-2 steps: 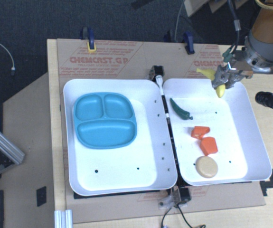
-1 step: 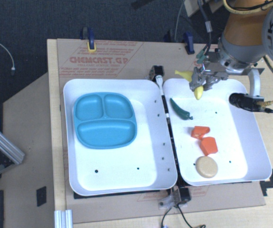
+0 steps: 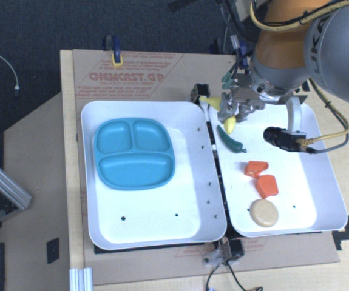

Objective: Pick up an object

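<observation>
Hand (image 3: 233, 111) hangs low at the right bin's (image 3: 320, 180) far-left corner, apparently going for the yellow piece (image 3: 229, 125) there, but can't tell if it's spread or pinching.

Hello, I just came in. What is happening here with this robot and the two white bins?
The grey arm reaches in from the right and its gripper is low over the upper left corner of the right bin, close to a small yellow object and a dark green piece. Whether it holds anything cannot be told. Further down in that bin lie two orange blocks and a beige round object. The left bin holds a blue divided plate, which nothing is touching.
</observation>
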Controlling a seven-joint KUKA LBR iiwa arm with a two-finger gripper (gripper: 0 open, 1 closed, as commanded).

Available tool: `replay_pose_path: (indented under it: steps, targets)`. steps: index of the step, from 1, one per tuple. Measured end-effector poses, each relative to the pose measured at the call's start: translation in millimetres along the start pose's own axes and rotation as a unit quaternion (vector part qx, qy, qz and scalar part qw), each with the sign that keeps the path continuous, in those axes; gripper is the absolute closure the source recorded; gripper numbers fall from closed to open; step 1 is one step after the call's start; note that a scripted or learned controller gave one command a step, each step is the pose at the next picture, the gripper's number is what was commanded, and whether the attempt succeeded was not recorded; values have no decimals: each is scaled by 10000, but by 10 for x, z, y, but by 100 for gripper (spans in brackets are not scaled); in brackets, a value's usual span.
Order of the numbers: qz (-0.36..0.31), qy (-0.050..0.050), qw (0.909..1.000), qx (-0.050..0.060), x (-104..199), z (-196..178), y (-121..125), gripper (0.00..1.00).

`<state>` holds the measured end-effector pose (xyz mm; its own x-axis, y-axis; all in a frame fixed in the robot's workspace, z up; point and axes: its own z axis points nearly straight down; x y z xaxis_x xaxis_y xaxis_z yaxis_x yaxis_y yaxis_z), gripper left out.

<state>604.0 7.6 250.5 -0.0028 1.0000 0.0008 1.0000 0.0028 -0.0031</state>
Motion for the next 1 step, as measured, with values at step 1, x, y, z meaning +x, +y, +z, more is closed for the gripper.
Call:
replay_pose_path:
  steps: [1]
  targets:
    - [1,-2,10000,3,456,167,-19,100]
